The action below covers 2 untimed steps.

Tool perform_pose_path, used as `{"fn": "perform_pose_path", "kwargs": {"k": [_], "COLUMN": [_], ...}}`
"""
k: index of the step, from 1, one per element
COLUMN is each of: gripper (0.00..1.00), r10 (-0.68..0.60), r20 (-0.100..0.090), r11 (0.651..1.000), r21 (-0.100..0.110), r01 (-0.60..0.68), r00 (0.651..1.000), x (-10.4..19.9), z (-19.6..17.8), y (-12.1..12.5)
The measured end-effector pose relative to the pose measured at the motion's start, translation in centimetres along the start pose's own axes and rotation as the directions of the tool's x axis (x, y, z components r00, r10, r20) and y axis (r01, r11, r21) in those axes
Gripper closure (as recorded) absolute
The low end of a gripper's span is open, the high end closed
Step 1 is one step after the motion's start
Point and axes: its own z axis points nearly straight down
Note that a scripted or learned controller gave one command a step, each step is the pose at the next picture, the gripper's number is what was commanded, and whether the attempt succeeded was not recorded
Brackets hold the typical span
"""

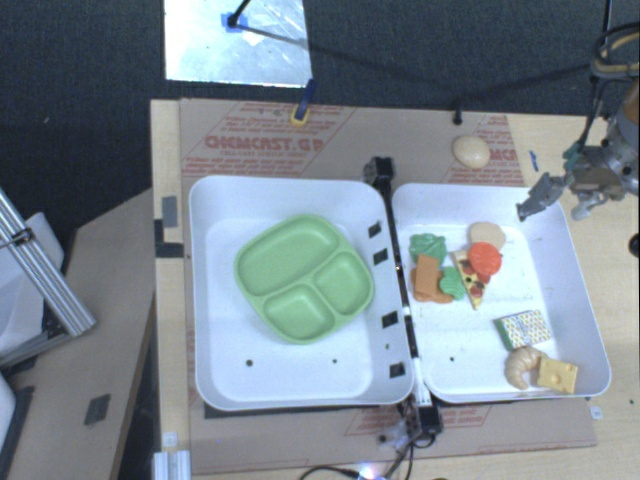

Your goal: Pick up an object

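The right bin [580, 298] holds several toy foods. In its middle lie a green leafy piece [428, 245], an orange piece [430, 280], a red tomato [485, 261], a beige bun [487, 233] and a pizza slice [471, 288]. Near its front right corner are a green patterned packet [523, 326], a croissant [520, 366] and a cheese wedge [556, 374]. My gripper [560, 204] hangs above the bin's back right corner. It is open with nothing between its fingers, up and to the right of the bun.
A green divided plate [303, 278] lies in the left bin [215, 268]. A beige egg-shaped object [471, 151] rests on the bench behind the right bin. A black divider [395, 268] runs between the bins.
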Motion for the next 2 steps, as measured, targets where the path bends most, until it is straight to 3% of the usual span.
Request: {"fn": "perform_pose_path", "kwargs": {"k": [1, 2], "gripper": [0.00, 0.00], "r10": [-0.003, -0.001], "r20": [0.002, 0.000], "r11": [1.000, 1.000], "r21": [-0.010, -0.005], "r01": [0.003, 0.001], "r00": [1.000, 1.000], "x": [0.0, 0.5], "z": [-0.6, 5.6], "y": [0.2, -0.1]}}
